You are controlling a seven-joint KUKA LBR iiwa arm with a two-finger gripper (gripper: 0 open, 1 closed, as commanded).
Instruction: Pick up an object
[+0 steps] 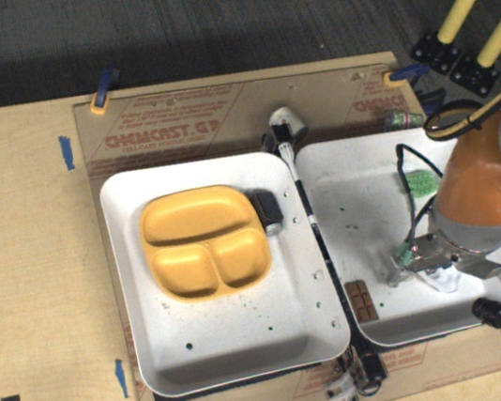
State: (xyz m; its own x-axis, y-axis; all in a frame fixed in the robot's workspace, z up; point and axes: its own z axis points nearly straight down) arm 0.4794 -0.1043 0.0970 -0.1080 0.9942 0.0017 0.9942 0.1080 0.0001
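- The left bin [142,289] holds a yellow tray [205,240] with three compartments, lying flat toward the 11 o'clock part of the bin. A small dark block [266,209] lies touching the tray's 3 o'clock edge.
- A brown bar [361,300] lies at the 7 o'clock corner of the right bin [350,169], close to the wall between the bins.
- A green object [419,182] lies near the 2 o'clock side of that bin, partly behind the arm's cable.
- The claw [419,259] sits low in the right bin near 4 o'clock, over a small white piece [445,280] that lies just beneath it.
- Whether the claw is spread or pressed together I cannot tell; the wrist and orange band [478,183] cover it, and nothing is visibly pinched.
- Judged from this, the task is not done: every object rests on a bin floor, none is lifted. A grasp and a lift remain.
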